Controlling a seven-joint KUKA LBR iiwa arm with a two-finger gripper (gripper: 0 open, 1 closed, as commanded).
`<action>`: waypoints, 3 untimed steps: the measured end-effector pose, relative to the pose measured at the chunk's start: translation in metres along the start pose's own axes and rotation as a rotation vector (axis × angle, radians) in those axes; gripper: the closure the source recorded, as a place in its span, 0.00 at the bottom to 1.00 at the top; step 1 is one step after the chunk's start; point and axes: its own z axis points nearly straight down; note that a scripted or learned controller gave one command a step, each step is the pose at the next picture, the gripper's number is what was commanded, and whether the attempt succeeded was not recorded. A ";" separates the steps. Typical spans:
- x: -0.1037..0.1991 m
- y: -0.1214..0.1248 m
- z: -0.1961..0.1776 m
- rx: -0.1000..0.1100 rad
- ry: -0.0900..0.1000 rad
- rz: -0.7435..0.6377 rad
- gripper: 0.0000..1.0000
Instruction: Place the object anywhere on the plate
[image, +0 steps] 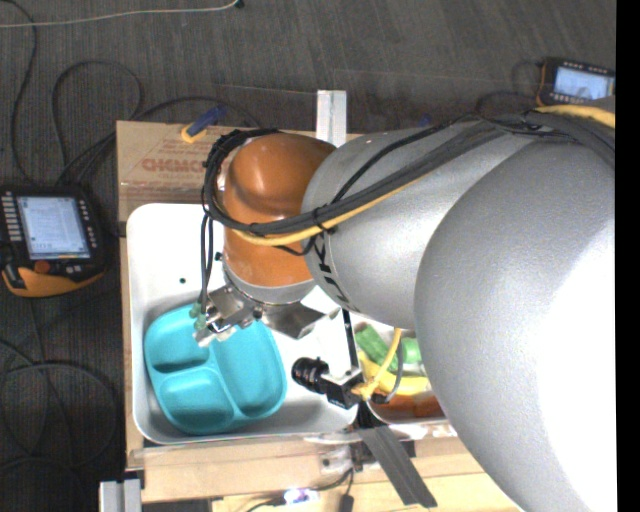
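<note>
- Camera view: the grey two-finger gripper (216, 322) hangs over the upper rim of the turquoise divided plastic plate (215, 390) in the left white bin (160, 240).
- I cannot tell whether it is released or clenched, or carrying anything.
- Green and yellow pieces (378, 345) lie right of the plate, half hidden beneath the grey arm (480, 250); which one is the object is unclear.
- Most of the plate spreads below the gripper, so a drop probably needs a shift that way.

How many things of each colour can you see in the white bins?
Blue plate: 1
Green thing: 1
Orange-brown thing: 1
Total: 3 in sight. The arm may hide more.
</note>
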 end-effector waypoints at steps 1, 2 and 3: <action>0.000 0.000 0.000 0.000 0.000 0.000 0.00; 0.002 0.003 0.101 -0.034 0.003 -0.023 0.00; -0.061 -0.039 -0.109 -0.002 -0.001 0.179 0.00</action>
